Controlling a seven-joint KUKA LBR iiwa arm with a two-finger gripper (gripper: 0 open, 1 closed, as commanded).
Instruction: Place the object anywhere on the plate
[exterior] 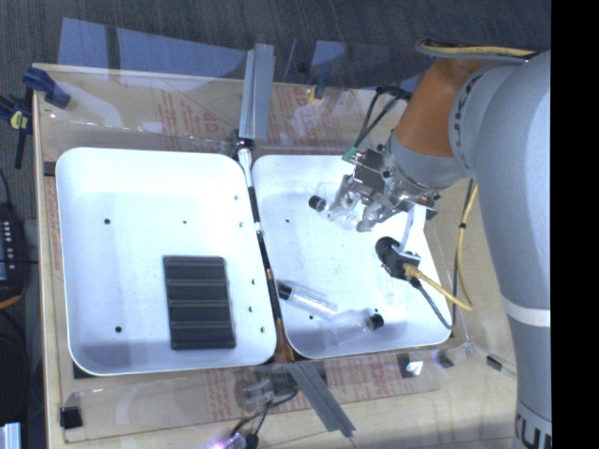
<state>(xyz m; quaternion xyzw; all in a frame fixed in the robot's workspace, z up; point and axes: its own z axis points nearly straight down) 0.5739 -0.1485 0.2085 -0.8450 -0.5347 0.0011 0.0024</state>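
Note:
The plate (198,301) is a dark, ridged rectangle lying flat in the left bin (84,185), toward its front. My gripper (360,210) hangs low over the back of the right bin (328,349), far to the right of the plate. A small clear piece with a dark end (318,202) shows right at the gripper's left side; whether it is held is unclear. A clear tube (305,297) lies near the right bin's front left. A clear item with a black cap (363,323) rests by the front wall.
A raised divider (260,251) separates the two bins. A black plug and yellow cable (412,271) dangle from the wrist over the right bin's right side. The grey arm (505,204) fills the space to the right.

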